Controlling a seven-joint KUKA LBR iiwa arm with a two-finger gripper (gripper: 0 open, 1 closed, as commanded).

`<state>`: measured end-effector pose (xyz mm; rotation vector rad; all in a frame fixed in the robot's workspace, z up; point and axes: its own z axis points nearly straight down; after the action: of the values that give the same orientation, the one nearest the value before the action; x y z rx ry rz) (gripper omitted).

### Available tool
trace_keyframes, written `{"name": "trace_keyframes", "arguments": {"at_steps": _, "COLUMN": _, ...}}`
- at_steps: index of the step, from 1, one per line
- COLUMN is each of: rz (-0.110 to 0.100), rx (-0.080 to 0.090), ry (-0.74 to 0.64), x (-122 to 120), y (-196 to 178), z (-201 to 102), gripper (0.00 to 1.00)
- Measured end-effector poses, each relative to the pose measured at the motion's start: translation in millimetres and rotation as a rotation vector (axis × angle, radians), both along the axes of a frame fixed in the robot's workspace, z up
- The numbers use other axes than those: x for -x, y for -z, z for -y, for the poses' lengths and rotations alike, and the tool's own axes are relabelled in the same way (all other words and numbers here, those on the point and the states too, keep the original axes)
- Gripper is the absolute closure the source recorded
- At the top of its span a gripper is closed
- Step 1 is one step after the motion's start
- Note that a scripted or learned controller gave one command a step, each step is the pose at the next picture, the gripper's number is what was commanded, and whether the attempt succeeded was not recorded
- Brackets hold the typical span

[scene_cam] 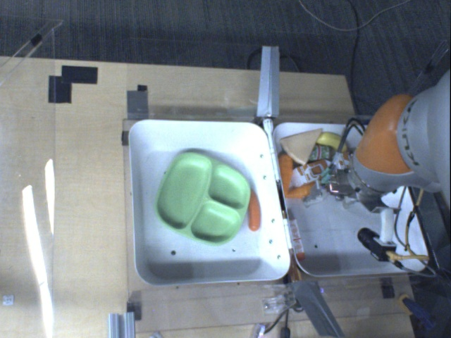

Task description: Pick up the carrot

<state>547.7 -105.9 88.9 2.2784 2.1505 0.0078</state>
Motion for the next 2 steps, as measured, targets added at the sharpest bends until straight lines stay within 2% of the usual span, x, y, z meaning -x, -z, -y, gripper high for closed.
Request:
{"name": "trace_keyframes", "arguments": {"at_steps": 1, "rz": -0.001, "rx": -0.002, "ry": -0.145, "x": -19, "y": 0, "z": 39, "gripper": 0.00}}
{"name": "trace_keyframes", "arguments": {"at_steps": 2, "rz": -0.004, "rx": 0.008, "ry": -0.339, "x": -87, "y": -1, "z": -13, "gripper": 0.00}}
